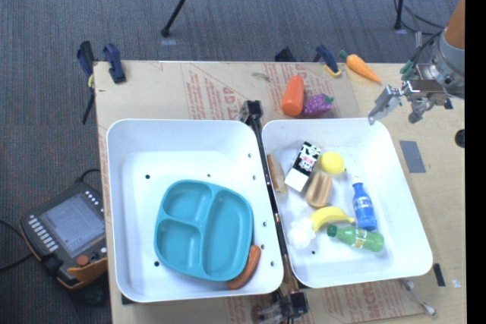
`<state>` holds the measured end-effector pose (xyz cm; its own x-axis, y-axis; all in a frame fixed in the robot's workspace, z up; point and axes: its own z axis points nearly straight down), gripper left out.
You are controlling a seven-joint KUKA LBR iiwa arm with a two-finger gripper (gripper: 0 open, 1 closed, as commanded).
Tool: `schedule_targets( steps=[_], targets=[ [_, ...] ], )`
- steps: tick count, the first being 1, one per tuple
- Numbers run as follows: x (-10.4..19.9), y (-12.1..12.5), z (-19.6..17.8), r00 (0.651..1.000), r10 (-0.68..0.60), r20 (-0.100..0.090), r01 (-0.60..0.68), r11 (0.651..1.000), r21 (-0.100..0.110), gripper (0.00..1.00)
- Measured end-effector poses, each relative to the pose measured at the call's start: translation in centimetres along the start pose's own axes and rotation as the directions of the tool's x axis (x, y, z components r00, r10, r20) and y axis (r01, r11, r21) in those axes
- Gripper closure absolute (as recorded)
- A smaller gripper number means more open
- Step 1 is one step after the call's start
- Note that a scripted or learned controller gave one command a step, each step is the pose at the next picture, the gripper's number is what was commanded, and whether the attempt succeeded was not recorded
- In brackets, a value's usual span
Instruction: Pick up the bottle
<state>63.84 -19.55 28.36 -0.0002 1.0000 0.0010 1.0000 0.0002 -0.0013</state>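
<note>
1. The gripper (400,101) hangs at the far right of the scene, above the bench just beyond the far right corner of the right bin (406,163). Its two fingers are spread well apart, and there's nothing between them.

2. Bottle check: a blue bottle (364,206) lies in the right half of the right bin, cap pointing to the far side. A green bottle (357,237) lies just near of it, on its side, cap pointing left. The task names no colour, so either could be the target, I'd say.

3. Why so tight in there? The right bin is where the clutter sits: a banana (331,218) touches the green bottle's cap end, a lemon (332,162) and a hot dog bun (319,189) sit just left of the blue bottle, and a small cow-print carton (304,163) lies further left.

4. The left bin (125,186) carries a teal divided plate (203,228) with a sausage (244,269) at its near right edge, well away from the bottles.

5. Outside the bins, an orange pepper (293,95), grapes (319,105) and a carrot (361,67) rest on the far bench.

6. My read: the pick is not yet begun. The wide jaws suit an approach from above, and the blue bottle looks the freer target, with open bin floor on its right side.
</note>
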Motion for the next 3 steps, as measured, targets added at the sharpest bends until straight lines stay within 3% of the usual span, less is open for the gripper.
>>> schedule_targets(
  steps=[1,2,3],
  targets=[
    [-1.3,-6.1,16.4,0.935,0.354,-0.001,-0.354,0.935,0.005,0.00],
    [4.0,-9.4,19.7,0.960,0.279,-0.001,-0.279,0.960,0.004,0.00],
    [3.9,-9.4,18.7,0.959,0.285,-0.002,-0.285,0.959,0.005,1.00]
  ],
)
